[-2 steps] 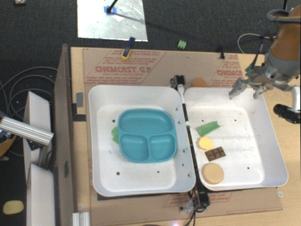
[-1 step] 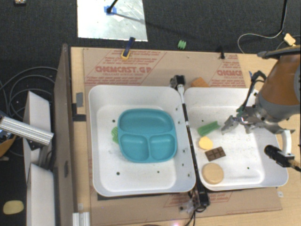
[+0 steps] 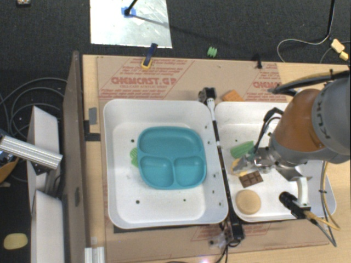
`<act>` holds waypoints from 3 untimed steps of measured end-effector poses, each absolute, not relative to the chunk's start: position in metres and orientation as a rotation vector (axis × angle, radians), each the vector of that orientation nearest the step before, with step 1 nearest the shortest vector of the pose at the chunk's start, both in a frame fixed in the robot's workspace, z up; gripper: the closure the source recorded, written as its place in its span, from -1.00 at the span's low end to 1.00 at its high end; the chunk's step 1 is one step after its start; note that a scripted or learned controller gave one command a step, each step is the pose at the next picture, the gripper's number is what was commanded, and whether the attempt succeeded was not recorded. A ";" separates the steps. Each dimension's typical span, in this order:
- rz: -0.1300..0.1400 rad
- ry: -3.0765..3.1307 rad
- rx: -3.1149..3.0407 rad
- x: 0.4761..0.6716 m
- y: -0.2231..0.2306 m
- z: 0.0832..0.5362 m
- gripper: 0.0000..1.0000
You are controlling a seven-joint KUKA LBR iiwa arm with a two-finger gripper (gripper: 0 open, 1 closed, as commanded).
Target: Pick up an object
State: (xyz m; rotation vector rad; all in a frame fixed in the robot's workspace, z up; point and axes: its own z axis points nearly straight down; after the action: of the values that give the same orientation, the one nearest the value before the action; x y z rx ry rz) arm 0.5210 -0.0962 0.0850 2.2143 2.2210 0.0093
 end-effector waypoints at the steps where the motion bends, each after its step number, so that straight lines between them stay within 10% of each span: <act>1: 0.008 2.219 2.216 0.513 -0.097 0.087 -1.00; 2: 0.006 2.221 2.218 0.512 -0.096 0.095 1.00; 3: 0.006 2.221 2.218 0.512 -0.096 0.095 -1.00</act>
State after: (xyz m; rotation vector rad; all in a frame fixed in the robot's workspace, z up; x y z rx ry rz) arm 0.5123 -0.0963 0.0951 2.2184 2.2208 0.0057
